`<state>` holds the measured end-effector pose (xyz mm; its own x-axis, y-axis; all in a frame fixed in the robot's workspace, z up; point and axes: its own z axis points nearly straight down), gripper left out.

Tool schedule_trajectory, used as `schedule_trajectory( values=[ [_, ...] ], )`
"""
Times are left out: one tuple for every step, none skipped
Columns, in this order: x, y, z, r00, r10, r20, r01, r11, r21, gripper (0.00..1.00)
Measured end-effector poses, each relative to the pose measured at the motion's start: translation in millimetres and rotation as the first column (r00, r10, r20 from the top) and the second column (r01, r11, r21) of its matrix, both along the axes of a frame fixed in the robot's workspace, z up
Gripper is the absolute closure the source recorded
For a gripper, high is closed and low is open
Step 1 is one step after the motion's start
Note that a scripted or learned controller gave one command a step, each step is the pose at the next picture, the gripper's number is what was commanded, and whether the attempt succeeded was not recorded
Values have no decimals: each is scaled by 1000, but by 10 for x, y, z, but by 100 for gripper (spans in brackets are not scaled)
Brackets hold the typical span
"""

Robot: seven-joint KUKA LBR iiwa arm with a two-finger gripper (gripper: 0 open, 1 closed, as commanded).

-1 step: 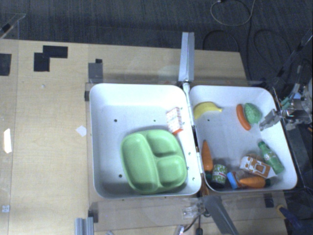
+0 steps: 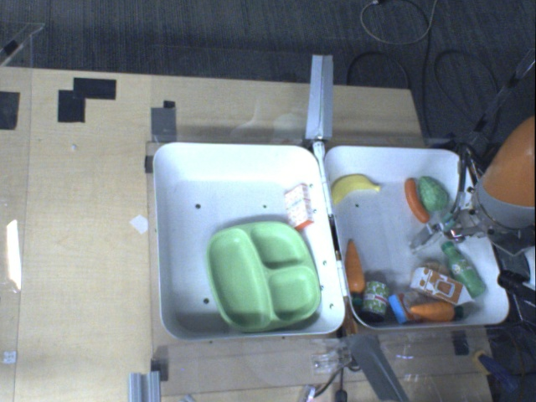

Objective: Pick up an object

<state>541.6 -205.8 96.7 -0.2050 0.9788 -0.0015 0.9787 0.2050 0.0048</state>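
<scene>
Bench: one pale wooden bench top (image 2: 84,249) carries two shallow white bins side by side, touching along a shared middle wall.
Left bin: one white bin (image 2: 180,224) holds two things.
Tray: one light green plastic tray with three compartments (image 2: 262,275) lies in the near half of the left bin, slightly turned.
Packet: one small white and red packet (image 2: 298,205) lies just beyond the tray's far right corner, close to the middle wall.
Right bin: one white bin (image 2: 385,224) holds the crowd of candidate objects.
Carrots: two orange carrot-shaped toys, one upright along the left wall (image 2: 354,266), one lying along the near wall (image 2: 432,311).
Banana: one yellow banana-like piece (image 2: 353,188) sits in the far left corner.
Can: one small green and dark can (image 2: 374,298) rests in the near left corner, beside a small blue item.
Box: one brown and white carton (image 2: 437,285) lies just above the near carrot.
Far right: one orange piece (image 2: 414,199) touches one green rounded piece (image 2: 435,194).
Bottle: one green bottle (image 2: 463,272) lies by the right wall.
Gripper: one two-finger gripper (image 2: 435,232) is low inside the right bin, between the green rounded piece and the bottle; its metal fingers appear spread apart with nothing visibly between them.
</scene>
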Motion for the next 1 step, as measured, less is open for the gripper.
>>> schedule_trajectory(
  values=[
    [22, 2, 104, 1000, 2, 4, -2, 1000, 0, 100]
  ],
)
